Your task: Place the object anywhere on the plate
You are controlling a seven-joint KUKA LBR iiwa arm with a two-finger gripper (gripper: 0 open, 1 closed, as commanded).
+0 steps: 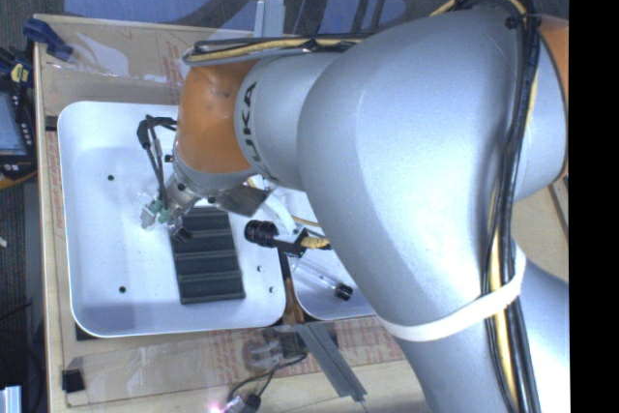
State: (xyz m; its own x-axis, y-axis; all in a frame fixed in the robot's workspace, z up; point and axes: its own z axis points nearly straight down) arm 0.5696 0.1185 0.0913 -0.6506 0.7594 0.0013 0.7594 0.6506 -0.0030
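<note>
The view is dominated by the grey arm (406,160), which is stretched from the right across the right bin (324,305) toward the left bin (87,208). Part of the lettering "KUKA" is seen in black on the grey shell beside the orange band (208,116). The tabletop (145,368) is seen as a pale wooden frame around both bins. The left bin is occupied at its right half by a dark ribbed block (206,256), laid flat and slightly tilted; the bin's left half and upper corner are left open. The gripper (166,213) is positioned just above the block's upper left corner, near a small greenish object (150,211). Whether the fingers are spread or closed cannot be told. No plate can be made out with certainty.
</note>
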